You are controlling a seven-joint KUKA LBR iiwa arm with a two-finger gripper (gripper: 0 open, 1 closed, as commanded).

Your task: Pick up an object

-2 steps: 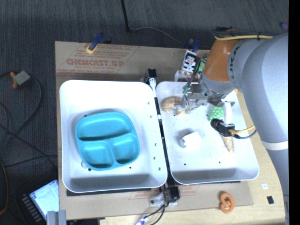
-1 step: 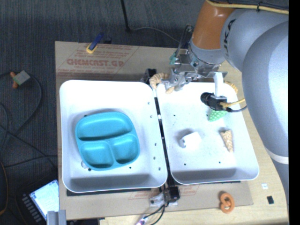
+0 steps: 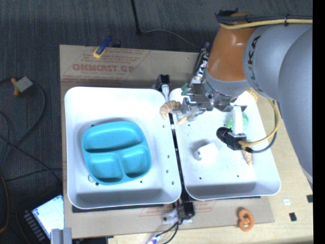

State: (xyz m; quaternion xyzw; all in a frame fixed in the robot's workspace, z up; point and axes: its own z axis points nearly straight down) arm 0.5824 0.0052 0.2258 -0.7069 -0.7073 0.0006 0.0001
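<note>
Claw (image 3: 189,107) low over the right bin (image 3: 228,191), at that bin's upper left corner as seen from above, close against the ridge where the two bins meet; grey arm (image 3: 284,55) with its orange band in from the right, covering the bin's upper right part; impossible to tell whether clenched or released, that spot too cluttered and shadowed to read. Tan curled piece (image 3: 169,107) just left of the claw, perched on the rim between the bins, touching it or all but touching; cannot tell whether gripped. White stubby piece (image 3: 205,150) on the right bin's floor, below the claw in the view and clear of it; green-and-white piece (image 3: 238,119) to the claw's right, partly hidden under the wrist; tan pointed piece (image 3: 248,158) lower down, near the right wall. Blue divided tray (image 3: 117,153) flat in the left bin (image 3: 76,103), three compartments facing up, well apart from the claw. Orange ring (image 3: 245,218) on the counter (image 3: 294,197) in front of the right bin; blue-and-yellow item (image 3: 103,45) on the lettered brown sheet (image 3: 101,67) behind the left bin.
</note>
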